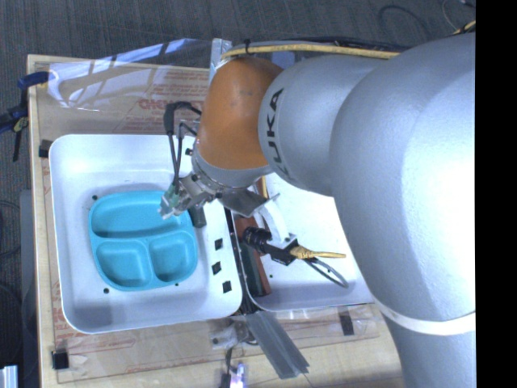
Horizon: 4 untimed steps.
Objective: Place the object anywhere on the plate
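blue plate [133, 245] sits in the left bin [69, 184]; claw [173, 203] hovers at its rim, grip state indiscernible.

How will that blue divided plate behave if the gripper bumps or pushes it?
The blue plate looks like thin moulded plastic, so probably light and stiff. Lying flat on the smooth white bin floor, it would likely slide rather than tip.

Right bin [323, 301] largely behind arm [388, 136]
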Each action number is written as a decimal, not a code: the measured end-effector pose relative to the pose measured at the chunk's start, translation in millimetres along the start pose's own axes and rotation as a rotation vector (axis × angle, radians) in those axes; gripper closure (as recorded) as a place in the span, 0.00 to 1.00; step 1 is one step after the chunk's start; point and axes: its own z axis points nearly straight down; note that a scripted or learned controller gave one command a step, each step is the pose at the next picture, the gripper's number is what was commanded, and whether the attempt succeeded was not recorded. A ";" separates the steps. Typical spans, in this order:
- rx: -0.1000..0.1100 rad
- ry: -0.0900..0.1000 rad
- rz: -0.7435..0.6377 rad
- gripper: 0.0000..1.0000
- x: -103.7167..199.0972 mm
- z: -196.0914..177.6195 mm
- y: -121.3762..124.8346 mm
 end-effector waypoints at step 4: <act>-0.003 -0.002 -0.244 1.00 48.8 54.5 -50.9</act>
